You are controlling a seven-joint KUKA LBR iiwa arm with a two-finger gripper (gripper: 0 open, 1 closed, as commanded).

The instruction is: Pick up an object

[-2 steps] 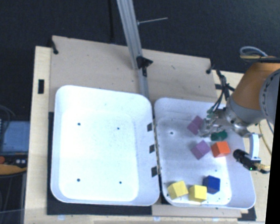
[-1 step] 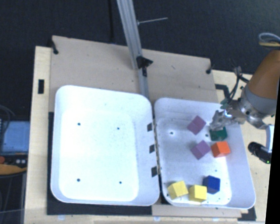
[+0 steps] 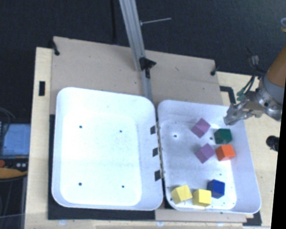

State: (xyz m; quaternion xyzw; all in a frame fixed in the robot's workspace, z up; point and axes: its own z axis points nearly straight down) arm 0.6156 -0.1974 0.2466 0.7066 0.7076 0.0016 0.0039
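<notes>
The right bin (image 3: pixel 183 118) holds several small blocks: two purple blocks (image 3: pixel 201 127) (image 3: pixel 205 153), a dark green block (image 3: pixel 223 135), an orange block (image 3: pixel 225 152), a blue block (image 3: pixel 216 188) and two yellow blocks (image 3: pixel 181 194) (image 3: pixel 202 197). My gripper (image 3: pixel 232 118) hangs at the bin's far right edge, just above and to the right of the green block. Nothing shows between its fingers.
The left bin (image 3: pixel 65 128) lies beside the right one. A slanted metal pole (image 3: pixel 134 31) rises behind the bins. Cables and a blue device (image 3: pixel 15 141) sit off the bench to the left. The arm's wrist (image 3: pixel 272 94) enters at the right.
</notes>
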